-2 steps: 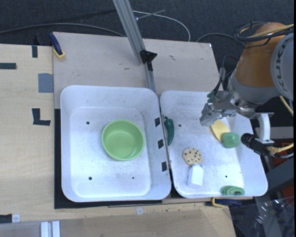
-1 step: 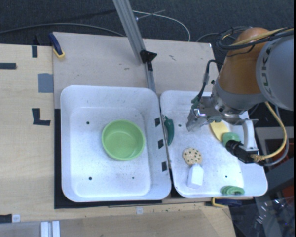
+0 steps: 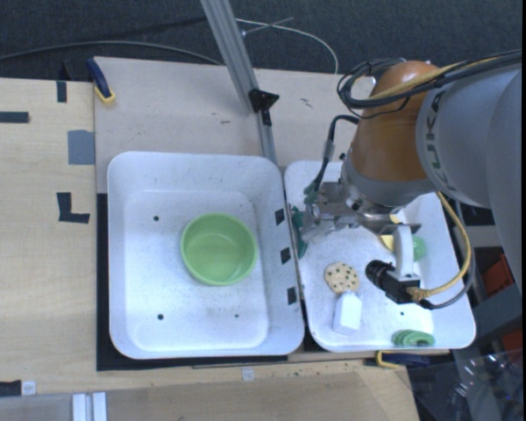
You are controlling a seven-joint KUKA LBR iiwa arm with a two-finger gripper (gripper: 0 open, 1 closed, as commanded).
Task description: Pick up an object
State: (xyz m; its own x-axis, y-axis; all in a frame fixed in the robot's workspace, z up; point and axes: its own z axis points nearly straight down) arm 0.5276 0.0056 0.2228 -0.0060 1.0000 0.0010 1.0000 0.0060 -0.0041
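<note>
A light green bowl (image 3: 218, 249) sits upright in the middle of the left bin (image 3: 136, 178). In the right bin (image 3: 451, 323) lie a round cookie with dark chips (image 3: 340, 276), a small white block (image 3: 347, 311) just below it, and a green ridged disc (image 3: 412, 338) near the front right corner. A bit of yellow and green (image 3: 418, 248) shows beside the wrist. My gripper (image 3: 309, 222) is low over the right bin's left side, close to the wall between the bins, up and left of the cookie. The wrist hides its fingers.
A slanted metal pole (image 3: 232, 42) crosses from the top down to the divider between the bins. Cables (image 3: 316, 38) loop over the bench behind the right bin. A blue and yellow clamp (image 3: 99, 79) lies at the bench's far left corner.
</note>
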